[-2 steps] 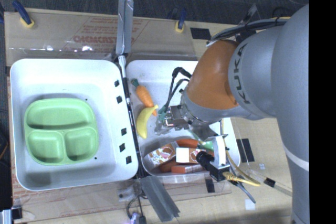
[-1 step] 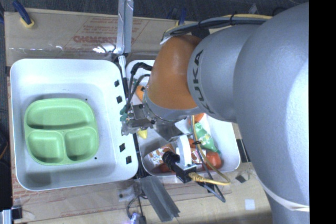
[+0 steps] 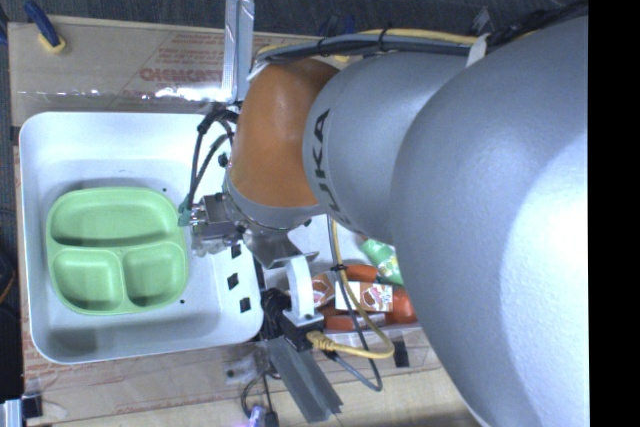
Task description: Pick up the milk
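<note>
Gripper (image 3: 215, 220): at the right edge of the left bin (image 3: 40, 165), beside the tray (image 3: 118, 250); opening cannot be told. Milk: not distinguishable, probably among the packages (image 3: 372, 298) half under the arm (image 3: 450, 165). Risk: closing here likely catches nothing, or the tray.

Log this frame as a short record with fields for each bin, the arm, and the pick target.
left bin: white, holds a green three-compartment tray lying flat
right bin: mostly hidden under the arm
visible items: red and orange packages and a green one peeking out below the arm
arm: grey with an orange band, reaching in from the right, wrist over the divide between the bins
target: cannot be identified among the covered packages
</note>
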Motion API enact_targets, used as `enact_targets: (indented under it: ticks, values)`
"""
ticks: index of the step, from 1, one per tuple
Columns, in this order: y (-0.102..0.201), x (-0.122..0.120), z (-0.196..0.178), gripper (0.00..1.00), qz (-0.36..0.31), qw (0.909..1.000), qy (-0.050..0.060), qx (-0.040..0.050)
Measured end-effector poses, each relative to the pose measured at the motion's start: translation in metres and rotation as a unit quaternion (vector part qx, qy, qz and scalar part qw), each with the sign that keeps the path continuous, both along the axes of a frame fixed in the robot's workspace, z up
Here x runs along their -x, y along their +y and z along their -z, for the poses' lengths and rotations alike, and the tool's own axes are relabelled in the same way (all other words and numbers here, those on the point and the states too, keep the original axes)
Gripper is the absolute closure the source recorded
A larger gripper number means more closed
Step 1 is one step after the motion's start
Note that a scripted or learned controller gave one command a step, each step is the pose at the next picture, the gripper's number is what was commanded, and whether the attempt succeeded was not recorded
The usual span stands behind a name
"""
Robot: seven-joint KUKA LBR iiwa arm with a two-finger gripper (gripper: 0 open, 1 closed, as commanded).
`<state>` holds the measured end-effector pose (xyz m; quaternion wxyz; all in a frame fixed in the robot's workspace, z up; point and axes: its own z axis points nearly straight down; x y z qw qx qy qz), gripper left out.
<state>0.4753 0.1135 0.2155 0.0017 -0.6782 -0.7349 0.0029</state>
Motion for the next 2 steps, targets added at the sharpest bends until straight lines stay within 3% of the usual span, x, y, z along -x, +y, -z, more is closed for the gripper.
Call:
enact_targets:
  ticks: [1, 2]
  values:
    - [0.076, 0.000, 0.008, 1.00, -0.044, 0.9990, 0.000, -0.0006]
    - [0.074, -0.011, 0.056, 1.00, -0.037, 0.9993, 0.001, 0.0005]
